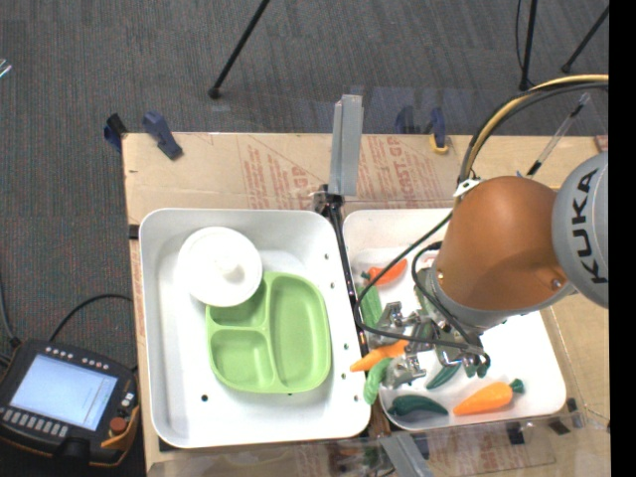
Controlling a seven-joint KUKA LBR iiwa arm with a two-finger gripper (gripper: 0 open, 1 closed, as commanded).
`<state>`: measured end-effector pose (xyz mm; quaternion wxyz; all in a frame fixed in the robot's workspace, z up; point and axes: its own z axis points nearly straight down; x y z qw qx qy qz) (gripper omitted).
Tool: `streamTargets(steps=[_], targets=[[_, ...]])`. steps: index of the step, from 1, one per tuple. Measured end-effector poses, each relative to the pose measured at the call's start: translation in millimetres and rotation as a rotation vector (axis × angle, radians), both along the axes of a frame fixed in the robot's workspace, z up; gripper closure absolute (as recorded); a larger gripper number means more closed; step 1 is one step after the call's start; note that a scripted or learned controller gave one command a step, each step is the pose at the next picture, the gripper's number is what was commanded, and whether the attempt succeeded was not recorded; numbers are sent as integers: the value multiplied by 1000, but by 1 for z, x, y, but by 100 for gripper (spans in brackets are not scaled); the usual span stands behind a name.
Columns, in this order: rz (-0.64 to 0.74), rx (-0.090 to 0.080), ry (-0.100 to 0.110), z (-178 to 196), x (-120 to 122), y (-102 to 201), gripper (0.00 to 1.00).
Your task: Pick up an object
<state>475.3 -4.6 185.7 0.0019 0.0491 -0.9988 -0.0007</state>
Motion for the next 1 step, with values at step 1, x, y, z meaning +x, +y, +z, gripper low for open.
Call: streamTargets(steps=[1], targets=[[-276,-1,-2,1,18,-10,100]])
